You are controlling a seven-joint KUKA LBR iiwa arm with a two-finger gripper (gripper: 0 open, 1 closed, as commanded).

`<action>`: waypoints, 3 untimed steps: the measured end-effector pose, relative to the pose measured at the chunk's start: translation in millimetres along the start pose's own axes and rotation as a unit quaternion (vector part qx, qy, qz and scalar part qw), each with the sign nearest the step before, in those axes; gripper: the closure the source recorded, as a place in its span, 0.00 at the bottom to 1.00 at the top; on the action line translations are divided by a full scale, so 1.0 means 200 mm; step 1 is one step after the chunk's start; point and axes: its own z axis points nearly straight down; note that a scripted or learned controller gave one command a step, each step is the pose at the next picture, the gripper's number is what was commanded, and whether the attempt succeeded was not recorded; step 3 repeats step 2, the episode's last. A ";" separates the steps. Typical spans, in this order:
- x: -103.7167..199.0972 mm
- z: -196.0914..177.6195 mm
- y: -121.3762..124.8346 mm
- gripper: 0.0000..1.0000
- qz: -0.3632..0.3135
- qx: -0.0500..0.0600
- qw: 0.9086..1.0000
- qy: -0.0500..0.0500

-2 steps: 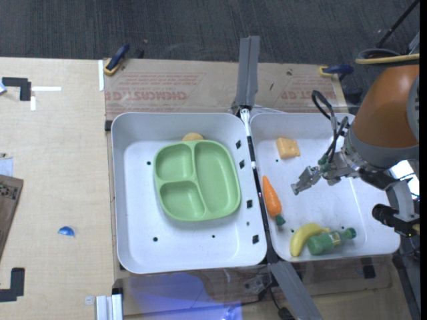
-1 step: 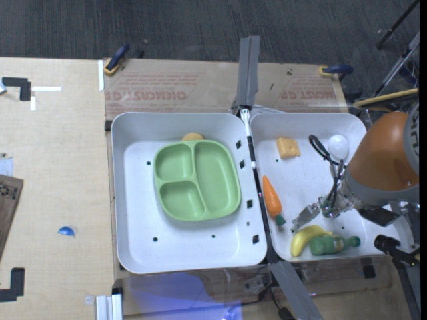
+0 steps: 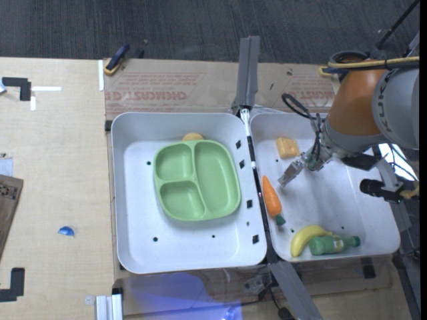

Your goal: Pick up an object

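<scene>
The grey arm [image 3: 393, 105] enters from the right, its orange band [image 3: 357, 102] bulking over the far right corner of the right bin [image 3: 373, 242]. From there the wrist slants down and to the left into the bin, ending in the gripper [image 3: 291, 173], which hangs low over the bin's bare white floor. The jaws point down-left; how far open they stand cannot be told from this angle, and nothing is seen between them.

Just beyond the gripper, toward the bin's far wall, lies a yellow-orange cheese-like wedge [image 3: 287, 147], close to the jaws but apart from them. A toy carrot [image 3: 271, 199] lies along the bin's left wall, near the gripper and nearer the camera. At the near edge of the bin a banana [image 3: 305, 237] curves beside a green bottle [image 3: 333, 244], the two touching or nearly so, well apart from the gripper.

The left bin [image 3: 133, 239] holds a green divided plate [image 3: 197, 179], tilted askew, with a small yellow object [image 3: 193, 137] peeping out behind its far rim. Both bins sit on the desk [image 3: 53, 179].
</scene>
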 end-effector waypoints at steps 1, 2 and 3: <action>-0.17 -0.01 0.22 0.00 -0.002 0.000 1.000 -0.001; -0.17 -0.06 0.22 1.00 -0.003 -0.001 1.000 -0.002; -0.17 -0.06 0.22 1.00 -0.003 -0.001 1.000 -0.002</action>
